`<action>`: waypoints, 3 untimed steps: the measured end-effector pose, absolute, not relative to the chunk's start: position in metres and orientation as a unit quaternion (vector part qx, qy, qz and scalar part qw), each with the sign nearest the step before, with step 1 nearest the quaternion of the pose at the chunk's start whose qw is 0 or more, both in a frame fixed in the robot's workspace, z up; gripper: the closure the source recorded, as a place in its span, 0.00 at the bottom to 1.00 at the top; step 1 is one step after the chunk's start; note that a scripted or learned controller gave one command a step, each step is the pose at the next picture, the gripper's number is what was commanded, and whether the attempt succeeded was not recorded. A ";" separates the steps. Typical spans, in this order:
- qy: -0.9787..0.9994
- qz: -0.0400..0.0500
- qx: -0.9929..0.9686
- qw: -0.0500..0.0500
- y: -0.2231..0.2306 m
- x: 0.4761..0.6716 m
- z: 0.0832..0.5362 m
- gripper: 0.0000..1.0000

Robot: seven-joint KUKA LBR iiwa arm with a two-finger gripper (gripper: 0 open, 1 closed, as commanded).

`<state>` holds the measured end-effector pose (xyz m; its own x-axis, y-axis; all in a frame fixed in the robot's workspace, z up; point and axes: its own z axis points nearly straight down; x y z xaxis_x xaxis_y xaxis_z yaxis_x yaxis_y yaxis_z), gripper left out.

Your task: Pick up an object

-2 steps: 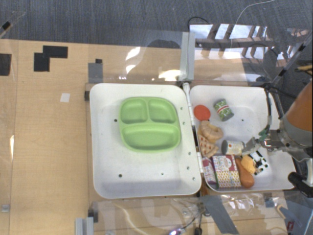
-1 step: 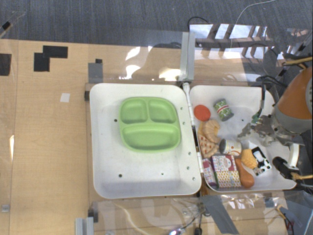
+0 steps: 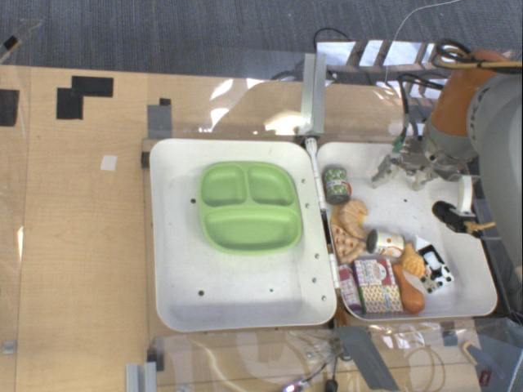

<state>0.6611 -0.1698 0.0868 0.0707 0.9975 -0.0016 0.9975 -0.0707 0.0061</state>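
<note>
While it hangs above the right bin [image 3: 406, 212], the tool [image 3: 402, 175] is spread apart, clasping nothing.

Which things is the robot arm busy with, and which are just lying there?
For the job: gripper over the right bin; probably the things nearest it, green can and toy pizza slice.

Just lying about: green divided plate in the left bin; pink carton; toy cow.

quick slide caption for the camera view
Gripper over cluttered right bin; green divided plate sits in left bin.
</note>
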 end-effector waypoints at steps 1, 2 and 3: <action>0.682 0.004 0.732 0.003 -0.104 0.589 0.090 0.00; 0.653 -0.008 0.757 0.010 -0.115 0.659 0.090 0.00; 0.710 0.003 0.704 0.005 -0.121 0.569 0.090 0.00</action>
